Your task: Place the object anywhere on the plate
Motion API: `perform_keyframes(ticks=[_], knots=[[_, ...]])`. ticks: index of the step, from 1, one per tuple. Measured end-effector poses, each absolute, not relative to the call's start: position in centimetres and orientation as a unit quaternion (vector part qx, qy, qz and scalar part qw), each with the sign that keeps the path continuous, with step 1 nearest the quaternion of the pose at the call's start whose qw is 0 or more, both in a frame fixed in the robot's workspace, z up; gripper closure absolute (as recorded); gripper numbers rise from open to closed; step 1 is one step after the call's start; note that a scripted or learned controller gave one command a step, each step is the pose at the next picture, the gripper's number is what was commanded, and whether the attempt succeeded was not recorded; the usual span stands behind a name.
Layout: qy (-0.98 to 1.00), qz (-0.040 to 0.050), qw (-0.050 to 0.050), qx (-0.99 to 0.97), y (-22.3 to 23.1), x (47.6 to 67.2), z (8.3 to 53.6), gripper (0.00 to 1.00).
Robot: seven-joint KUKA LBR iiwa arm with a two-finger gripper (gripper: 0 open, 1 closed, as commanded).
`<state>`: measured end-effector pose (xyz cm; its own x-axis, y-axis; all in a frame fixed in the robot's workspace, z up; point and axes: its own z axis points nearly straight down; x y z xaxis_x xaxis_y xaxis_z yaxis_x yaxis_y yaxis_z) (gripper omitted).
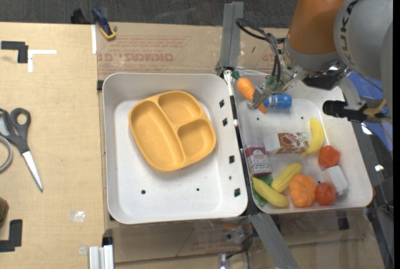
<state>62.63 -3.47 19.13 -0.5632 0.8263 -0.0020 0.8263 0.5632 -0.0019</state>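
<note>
Toy carrot (248,90): an orange piece lying at a slant at the upper left of the right bin (356,199), just beside the divider between the two bins, its lower tip near a blue cylinder (280,101). Claw (270,87): lowered over the upper left of the right bin, its tip close to the carrot and just above the blue cylinder; how far the claw stands open cannot be told from this angle, and no object is seen held in it. Arm (350,11): grey with an orange band, entering from the right above the right bin.

Plate (172,130): a yellow-orange plate with three compartments, resting in the left bin (125,199), toward its upper middle, with nothing on it. The carrot and the plate are well apart, in separate bins.

Other contents of the right bin: a small printed carton (290,142) near the centre; a banana (317,136) just right of it; a red can (257,159) by the left wall; a red fruit-like piece (329,156) at the right; a white block (338,179) below that; a yellow piece (285,176) and a second banana (270,192) toward the bottom left; an orange fruit-like piece (302,190) touching a smaller red piece (325,194) at the bottom.

Bench (50,155): pale wood to the left of the bins, carrying scissors (24,146) near the left edge.
</note>
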Motion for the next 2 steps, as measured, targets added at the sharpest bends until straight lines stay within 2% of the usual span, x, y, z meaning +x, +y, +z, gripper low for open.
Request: perform_keyframes(ticks=[1, 2], knots=[[0.938, -0.0006, 0.0, 0.346, 6.73, 60.77, 19.13, 1.0], [0.938, -0.0005, 0.0, 0.346, 6.72, 60.78, 19.13, 0.0]])
